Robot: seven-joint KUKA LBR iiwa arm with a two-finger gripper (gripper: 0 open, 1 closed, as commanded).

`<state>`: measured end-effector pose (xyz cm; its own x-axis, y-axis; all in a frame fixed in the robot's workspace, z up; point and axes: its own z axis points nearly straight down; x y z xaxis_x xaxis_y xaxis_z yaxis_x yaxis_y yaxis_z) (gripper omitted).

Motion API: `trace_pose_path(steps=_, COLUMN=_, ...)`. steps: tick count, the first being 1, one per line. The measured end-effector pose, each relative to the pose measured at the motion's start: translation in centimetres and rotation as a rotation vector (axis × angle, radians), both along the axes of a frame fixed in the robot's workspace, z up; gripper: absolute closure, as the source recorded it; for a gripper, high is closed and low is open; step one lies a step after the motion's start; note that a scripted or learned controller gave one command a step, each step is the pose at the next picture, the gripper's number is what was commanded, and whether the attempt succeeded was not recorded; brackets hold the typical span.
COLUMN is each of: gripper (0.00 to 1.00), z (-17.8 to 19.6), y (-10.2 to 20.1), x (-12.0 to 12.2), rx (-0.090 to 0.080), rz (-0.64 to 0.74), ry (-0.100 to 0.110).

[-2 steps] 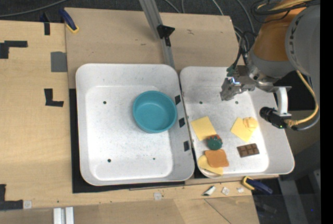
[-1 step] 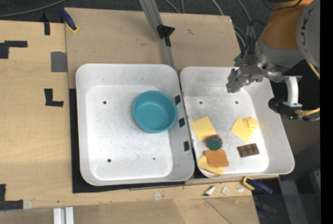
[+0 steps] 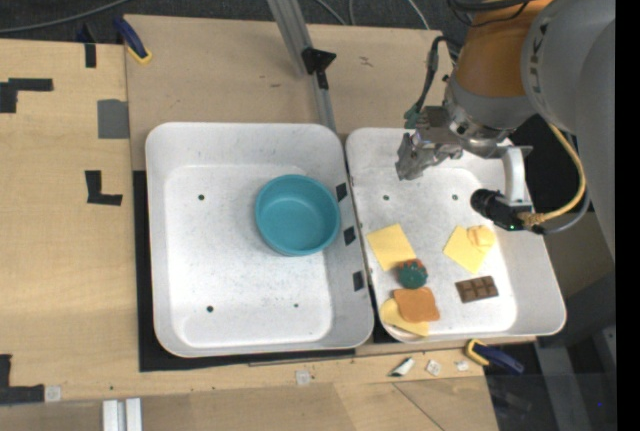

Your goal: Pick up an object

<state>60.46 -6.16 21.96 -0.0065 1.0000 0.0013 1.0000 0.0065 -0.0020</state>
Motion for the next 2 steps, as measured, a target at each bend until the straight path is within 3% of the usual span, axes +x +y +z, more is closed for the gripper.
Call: trace_pose_path(steps=2, gripper=1.00, z=-0.5, y=12.1, x=1.2, rx=0.001, rz=0.002, ry=-0.001)
